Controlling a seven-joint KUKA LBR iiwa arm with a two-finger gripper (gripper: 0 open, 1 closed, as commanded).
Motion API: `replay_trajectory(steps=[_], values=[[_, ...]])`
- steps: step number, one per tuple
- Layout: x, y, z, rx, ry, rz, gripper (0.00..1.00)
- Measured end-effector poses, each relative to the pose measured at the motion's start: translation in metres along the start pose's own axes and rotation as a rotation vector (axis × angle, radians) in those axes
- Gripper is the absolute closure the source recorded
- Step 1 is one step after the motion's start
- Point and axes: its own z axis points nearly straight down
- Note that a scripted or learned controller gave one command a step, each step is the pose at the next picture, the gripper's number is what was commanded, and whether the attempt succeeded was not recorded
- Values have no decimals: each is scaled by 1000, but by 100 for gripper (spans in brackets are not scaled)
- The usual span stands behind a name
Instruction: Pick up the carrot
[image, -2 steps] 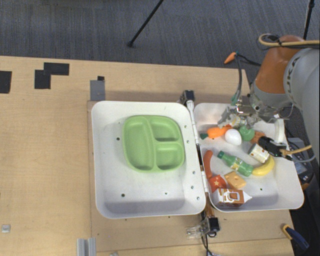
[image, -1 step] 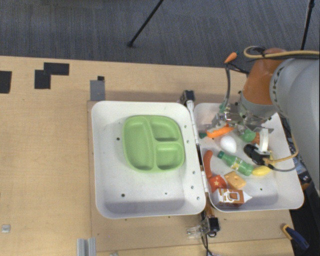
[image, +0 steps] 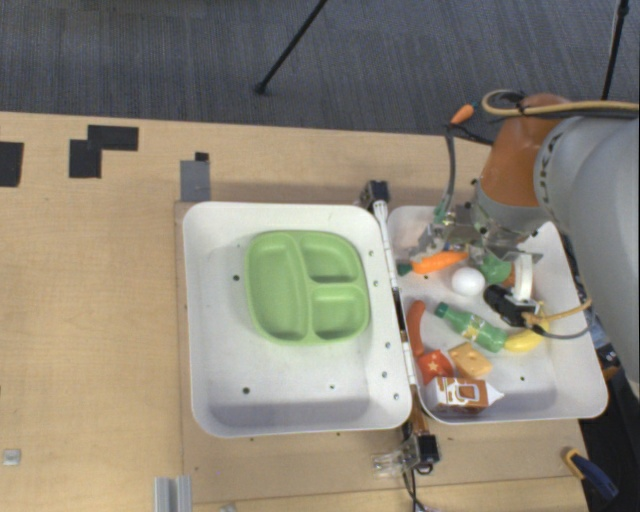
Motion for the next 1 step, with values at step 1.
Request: replay_trajectory(steps=[1], values=[[0,0,0,0,0,-5,0]])
